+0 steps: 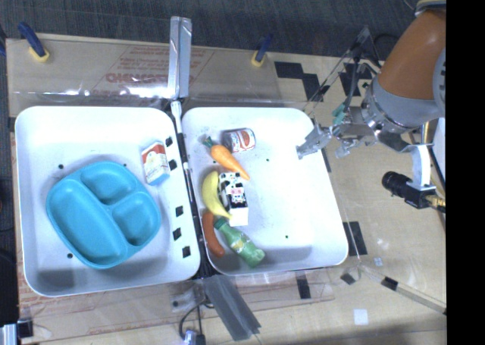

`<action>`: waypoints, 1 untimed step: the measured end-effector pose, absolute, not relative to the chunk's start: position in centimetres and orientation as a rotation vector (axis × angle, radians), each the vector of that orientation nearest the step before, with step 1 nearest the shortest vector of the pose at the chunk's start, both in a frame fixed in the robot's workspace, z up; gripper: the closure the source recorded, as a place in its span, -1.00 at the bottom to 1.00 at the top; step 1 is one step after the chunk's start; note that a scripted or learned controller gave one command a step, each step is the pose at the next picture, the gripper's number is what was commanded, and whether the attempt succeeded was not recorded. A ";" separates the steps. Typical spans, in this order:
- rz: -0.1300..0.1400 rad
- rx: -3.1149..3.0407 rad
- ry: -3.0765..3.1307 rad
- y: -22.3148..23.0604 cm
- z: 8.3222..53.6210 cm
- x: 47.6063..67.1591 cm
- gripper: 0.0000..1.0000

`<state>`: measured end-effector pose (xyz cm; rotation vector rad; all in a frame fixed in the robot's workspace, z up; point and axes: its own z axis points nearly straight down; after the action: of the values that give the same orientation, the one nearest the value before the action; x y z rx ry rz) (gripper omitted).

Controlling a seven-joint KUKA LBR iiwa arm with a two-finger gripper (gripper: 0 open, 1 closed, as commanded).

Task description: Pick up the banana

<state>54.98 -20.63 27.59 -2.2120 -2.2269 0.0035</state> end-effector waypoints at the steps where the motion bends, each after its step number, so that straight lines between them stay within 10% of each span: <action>1: 0.002 -2.249 -2.192 -17.1 11.8 55.2 -1.00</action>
<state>55.18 -17.13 11.81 -2.2487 -2.1916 0.0020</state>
